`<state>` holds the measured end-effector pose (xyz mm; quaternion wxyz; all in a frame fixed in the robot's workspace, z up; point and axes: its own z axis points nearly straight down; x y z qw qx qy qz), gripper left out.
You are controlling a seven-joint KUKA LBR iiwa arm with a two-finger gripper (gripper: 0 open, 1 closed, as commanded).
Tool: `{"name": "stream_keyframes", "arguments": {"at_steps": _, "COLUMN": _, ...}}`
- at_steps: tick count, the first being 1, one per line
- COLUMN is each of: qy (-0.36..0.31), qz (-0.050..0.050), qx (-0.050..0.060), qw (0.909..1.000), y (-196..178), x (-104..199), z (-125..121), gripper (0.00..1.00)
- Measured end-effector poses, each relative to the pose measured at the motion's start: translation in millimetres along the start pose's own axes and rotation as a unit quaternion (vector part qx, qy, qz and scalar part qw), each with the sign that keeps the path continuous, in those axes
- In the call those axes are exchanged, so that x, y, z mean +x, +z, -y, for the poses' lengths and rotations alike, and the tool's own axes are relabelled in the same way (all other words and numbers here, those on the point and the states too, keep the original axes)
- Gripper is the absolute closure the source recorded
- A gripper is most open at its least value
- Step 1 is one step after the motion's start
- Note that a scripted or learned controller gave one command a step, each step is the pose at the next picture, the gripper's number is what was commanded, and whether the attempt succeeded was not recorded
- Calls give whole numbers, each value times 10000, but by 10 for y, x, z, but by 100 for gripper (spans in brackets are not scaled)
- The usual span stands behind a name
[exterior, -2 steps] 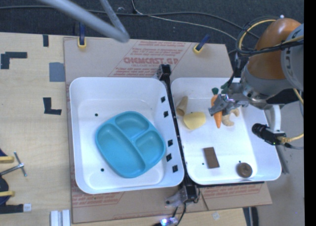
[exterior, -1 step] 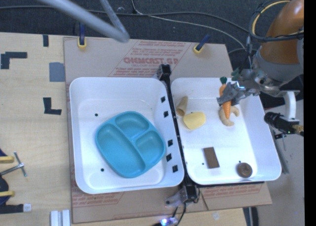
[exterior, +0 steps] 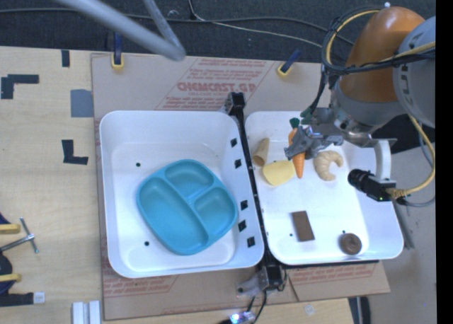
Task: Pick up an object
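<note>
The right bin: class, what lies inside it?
In the right bin: a carrot, a yellow wedge, a croissant, a tan piece, a brown block, a brown ball. The gripper covers the carrot's top.

Right-hand white bin: a small orange carrot (exterior: 299, 165) stands nearly upright by a pale yellow wedge (exterior: 278, 172). A tan croissant-shaped piece (exterior: 326, 165) curls just right of it. Lower down, a flat brown rectangular block (exterior: 303, 226) and a round brown lump (exterior: 350, 243).

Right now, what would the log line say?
hand: over right bin | carrot: at fingertips, hold unclear | blue tray: left bin
</note>
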<state>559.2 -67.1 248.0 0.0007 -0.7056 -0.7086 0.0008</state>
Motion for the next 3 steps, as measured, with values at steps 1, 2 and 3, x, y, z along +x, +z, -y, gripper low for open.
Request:
{"name": "stream_keyframes", "arguments": {"at_steps": 1, "qy": -4, "qz": -2, "qx": 8, "qw": 10000, "y": 86, "x": 563, "z": 154, "gripper": 100}}
{"name": "stream_keyframes", "arguments": {"at_steps": 2, "qy": -1, "qz": 1, "qx": 7, "qw": 10000, "y": 203, "x": 1037, "z": 130, "gripper": 100}}
{"name": "stream_keyframes", "arguments": {"at_steps": 3, "qy": -6, "qz": -1, "qx": 3, "qw": 10000, "y": 258, "x": 1528, "z": 101, "gripper": 100}}
